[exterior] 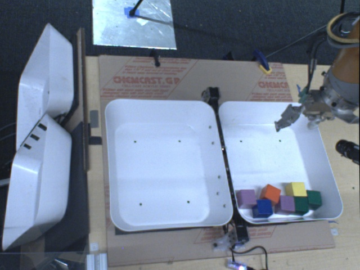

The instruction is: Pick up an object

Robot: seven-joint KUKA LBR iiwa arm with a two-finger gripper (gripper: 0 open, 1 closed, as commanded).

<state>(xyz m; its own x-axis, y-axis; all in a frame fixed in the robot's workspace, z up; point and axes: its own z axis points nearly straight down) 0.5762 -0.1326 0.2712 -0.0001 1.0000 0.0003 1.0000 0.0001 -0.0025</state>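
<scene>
Several small coloured blocks lie clustered along the front wall of the right bin [315,145]: a purple one [246,197], an orange one [271,193], a blue one [262,208], a yellow one [297,189] and a green one [313,198]. My gripper [297,122] hangs over the far right part of that bin, well behind the blocks. It is open, with nothing between its fingers [284,120].
The left bin [121,151] sits beside the right one, with a black divider strip between them. White moulded covers [42,134] stand at the far left. A shiny metal sheet [134,16] lies beyond the bins.
</scene>
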